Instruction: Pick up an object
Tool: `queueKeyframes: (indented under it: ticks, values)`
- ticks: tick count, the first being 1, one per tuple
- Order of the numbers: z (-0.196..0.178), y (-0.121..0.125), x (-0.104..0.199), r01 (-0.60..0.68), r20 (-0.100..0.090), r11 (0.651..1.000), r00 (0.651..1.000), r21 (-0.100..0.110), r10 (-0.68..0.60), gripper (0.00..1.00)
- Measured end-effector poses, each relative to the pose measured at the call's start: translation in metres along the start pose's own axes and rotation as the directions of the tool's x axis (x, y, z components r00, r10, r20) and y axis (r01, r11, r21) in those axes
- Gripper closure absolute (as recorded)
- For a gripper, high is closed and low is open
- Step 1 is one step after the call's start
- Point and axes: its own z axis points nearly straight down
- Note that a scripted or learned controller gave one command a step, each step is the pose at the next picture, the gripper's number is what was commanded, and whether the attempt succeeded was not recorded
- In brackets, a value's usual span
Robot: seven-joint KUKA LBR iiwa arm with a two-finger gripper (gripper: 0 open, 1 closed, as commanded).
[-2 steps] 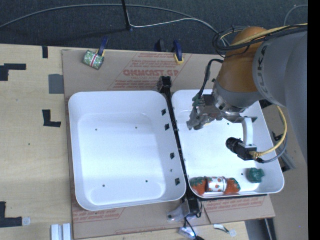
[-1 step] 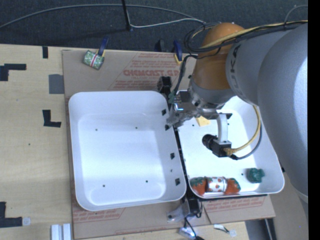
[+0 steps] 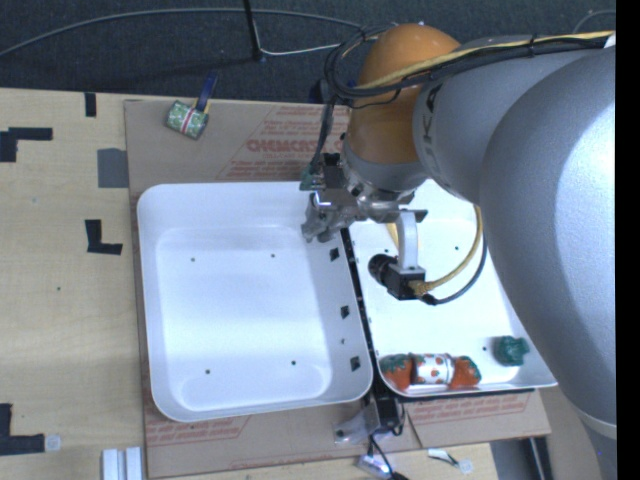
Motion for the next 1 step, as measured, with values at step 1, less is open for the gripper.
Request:
queueKeyframes:
  ticks: [1]
  values:
    - [0.0005,-0.0001,-0.0024,-0.004,0.001,1.000,1.000,0.001,0.004,0.00]
